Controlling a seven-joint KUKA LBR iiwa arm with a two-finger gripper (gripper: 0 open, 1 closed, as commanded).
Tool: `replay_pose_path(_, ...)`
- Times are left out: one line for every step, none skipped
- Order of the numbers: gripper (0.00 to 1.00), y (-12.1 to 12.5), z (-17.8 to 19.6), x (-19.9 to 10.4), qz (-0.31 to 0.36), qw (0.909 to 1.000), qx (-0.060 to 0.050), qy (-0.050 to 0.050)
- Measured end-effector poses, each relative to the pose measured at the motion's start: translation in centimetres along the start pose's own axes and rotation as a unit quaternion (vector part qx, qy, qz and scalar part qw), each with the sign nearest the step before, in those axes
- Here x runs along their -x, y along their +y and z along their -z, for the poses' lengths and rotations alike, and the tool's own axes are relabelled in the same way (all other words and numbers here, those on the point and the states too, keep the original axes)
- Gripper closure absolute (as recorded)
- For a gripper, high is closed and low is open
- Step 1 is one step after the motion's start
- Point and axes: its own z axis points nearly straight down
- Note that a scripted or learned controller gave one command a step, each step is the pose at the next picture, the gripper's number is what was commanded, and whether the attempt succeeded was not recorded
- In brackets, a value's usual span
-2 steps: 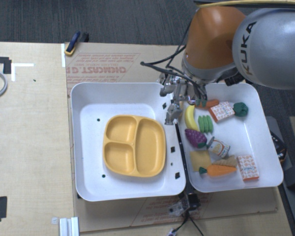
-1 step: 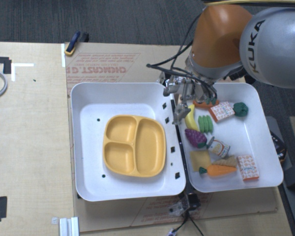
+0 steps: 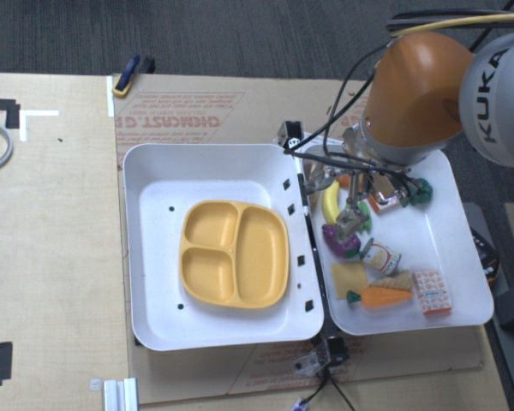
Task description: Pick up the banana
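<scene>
Gripper (image 3: 353,217) down in right bin (image 3: 463,255), just right of banana (image 3: 330,204) (finger spread impossible to judge); yellow tray (image 3: 236,253) in left bin (image 3: 146,229).

— How is the light sitting on this one?

— Evenly and brightly, coming from overhead. The left bin (image 3: 146,255) is showing only a thin dark shadow along its bottom edge, toward six o'clock.

— Any glare?

— A soft sheen is spreading across the orange band (image 3: 415,84) of the arm, and the yellow plate (image 3: 236,253) is catching a mild shine along its ridges. Nothing is burning out.

— Is it sharp?

— Moderately. The small things in the right bin (image 3: 458,229) are looking soft and grainy, and the metal parts under the arm are blurring into clutter. The red print on the cardboard (image 3: 180,118) is staying readable. The carpet (image 3: 240,15) toward twelve o'clock is falling darker.
</scene>
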Motion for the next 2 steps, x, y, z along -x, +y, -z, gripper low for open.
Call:
replay_pose_path(0.00,-0.5,0.0,4.7,0.163,0.9866,0.000,-0.001)
replay_pose_path(0.00,-1.6,0.0,6.4,0.214,0.9769,0.000,-0.002)
